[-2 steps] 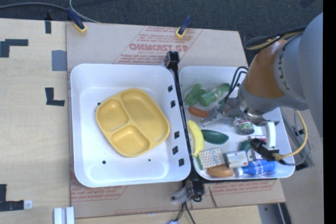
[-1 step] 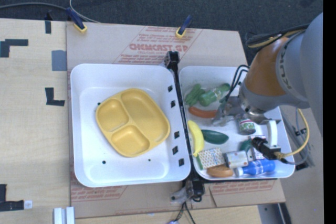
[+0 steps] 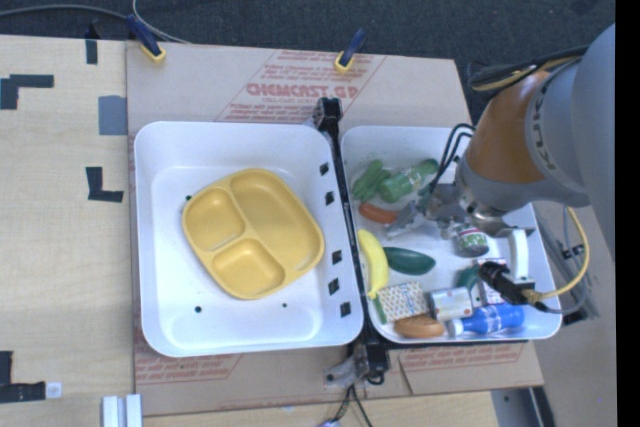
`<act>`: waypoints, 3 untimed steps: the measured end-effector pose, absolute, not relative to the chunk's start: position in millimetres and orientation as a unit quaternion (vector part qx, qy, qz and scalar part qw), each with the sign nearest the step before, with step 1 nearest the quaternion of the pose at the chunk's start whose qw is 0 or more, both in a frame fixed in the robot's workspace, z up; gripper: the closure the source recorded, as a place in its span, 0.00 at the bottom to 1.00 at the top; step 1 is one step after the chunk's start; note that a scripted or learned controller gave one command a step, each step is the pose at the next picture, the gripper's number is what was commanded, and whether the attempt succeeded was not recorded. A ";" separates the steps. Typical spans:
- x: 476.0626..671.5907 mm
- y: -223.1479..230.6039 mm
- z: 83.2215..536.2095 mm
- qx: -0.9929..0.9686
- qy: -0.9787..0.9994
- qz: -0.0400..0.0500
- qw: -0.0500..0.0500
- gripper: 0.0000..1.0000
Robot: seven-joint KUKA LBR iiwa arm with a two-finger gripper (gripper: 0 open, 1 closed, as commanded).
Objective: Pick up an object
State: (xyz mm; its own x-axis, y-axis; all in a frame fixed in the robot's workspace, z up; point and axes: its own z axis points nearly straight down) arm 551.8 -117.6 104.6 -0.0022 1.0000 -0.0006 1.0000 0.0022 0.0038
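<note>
The grey arm with its orange band (image 3: pixel 510 140) looms largest at the right, sitting highest over the bench, and its gripper (image 3: pixel 432 203) reaches down into the upper middle of the right-hand white bin (image 3: pixel 545 325). Whether the tool is wide, narrow or closed on something cannot be told, since the wrist and clutter mask it. That bin holds the candidates: a green translucent bottle-like piece (image 3: pixel 395 183) and a small red-orange item (image 3: pixel 378 212) just beside the gripper, a yellow plastic banana (image 3: pixel 373 260) along the divider, a dark green oval avocado-like piece (image 3: pixel 408 261) near the middle, a speckled box (image 3: pixel 399 299), a brown bread-like piece (image 3: pixel 419 326) and a blue bottle (image 3: pixel 490 320) along the near wall. The left-hand white bin (image 3: pixel 160 315) carries a yellow compartmented plastic tray (image 3: pixel 252 231). The step in hand looks like the descent onto the cluster near the green bottle-like piece. To do it well, the gripper would best centre on one item, straddle its narrow axis, and avoid pinching two neighbours at once; the crowding there risks a slip or a double grab, so a straight lift clear of the divider seems wise.
</note>
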 end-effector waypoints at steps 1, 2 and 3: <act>571.3 -100.5 85.6 0.707 0.708 0.000 0.000 0.00; 572.0 -100.4 95.3 0.706 0.708 0.001 0.002 1.00; 572.0 -100.3 95.2 0.706 0.708 0.001 0.002 0.00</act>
